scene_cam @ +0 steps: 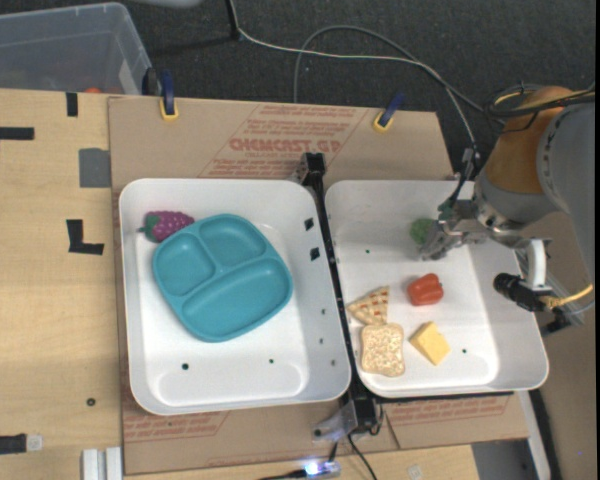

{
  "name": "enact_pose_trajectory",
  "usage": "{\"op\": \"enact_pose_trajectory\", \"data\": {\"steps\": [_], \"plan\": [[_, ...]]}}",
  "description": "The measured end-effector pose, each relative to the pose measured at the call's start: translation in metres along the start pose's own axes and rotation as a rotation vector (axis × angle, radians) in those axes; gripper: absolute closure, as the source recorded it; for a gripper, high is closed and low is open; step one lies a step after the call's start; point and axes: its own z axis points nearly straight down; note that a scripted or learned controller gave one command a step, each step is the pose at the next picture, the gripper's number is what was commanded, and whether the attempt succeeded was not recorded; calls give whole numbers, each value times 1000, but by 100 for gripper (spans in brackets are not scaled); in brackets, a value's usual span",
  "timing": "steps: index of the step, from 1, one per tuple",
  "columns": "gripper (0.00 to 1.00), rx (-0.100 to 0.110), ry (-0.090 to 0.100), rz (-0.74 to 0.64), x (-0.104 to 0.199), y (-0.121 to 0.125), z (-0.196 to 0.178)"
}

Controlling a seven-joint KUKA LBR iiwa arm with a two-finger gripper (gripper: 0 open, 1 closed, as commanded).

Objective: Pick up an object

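In the right bin (510,368) lie a small green object (421,230), a red pepper-like piece (426,289), a pizza-slice toy (370,306), a tan cracker-like slab (382,349) and a yellow cheese block (431,344). My gripper (444,240) reaches in from the right and is low at the bin's upper middle. It is right against the green object's right side and partly covers it. The red piece lies just below the gripper, apart from it.
The left bin (230,383) holds a teal divided plate (222,276) and a purple grape bunch (166,224) at its upper left. A black divider (325,258) separates the bins. A clear plastic tub (60,43) stands at the back left.
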Motion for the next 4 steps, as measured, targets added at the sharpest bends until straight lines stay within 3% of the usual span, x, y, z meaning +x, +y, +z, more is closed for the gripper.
{"op": "enact_pose_trajectory", "data": {"steps": [2, 3, 4], "plan": [[100, -4, 1, 3, -4, -6, -99], [100, 0, 3, 3, -3, -5, -111], [100, 1, 3, -2, 57, 10, -111]]}}
